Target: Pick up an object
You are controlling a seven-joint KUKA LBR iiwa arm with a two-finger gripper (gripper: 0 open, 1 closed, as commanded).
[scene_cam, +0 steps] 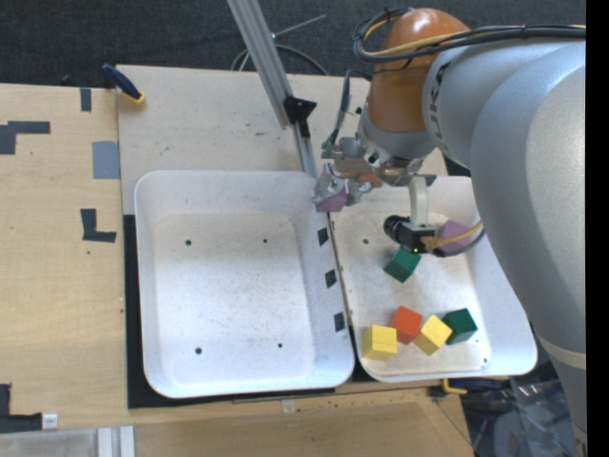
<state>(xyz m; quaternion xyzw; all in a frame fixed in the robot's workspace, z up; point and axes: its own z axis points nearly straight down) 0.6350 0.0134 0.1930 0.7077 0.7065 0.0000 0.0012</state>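
Just below hand, pink block.

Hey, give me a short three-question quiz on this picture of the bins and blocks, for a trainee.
1. True or false: the red block sits between two yellow blocks.
2. The blocks all lie: A) in the left bin B) in the right bin C) on the bare bench.
3. How many green blocks can you count?
Key: 1 true; 2 B; 3 two.
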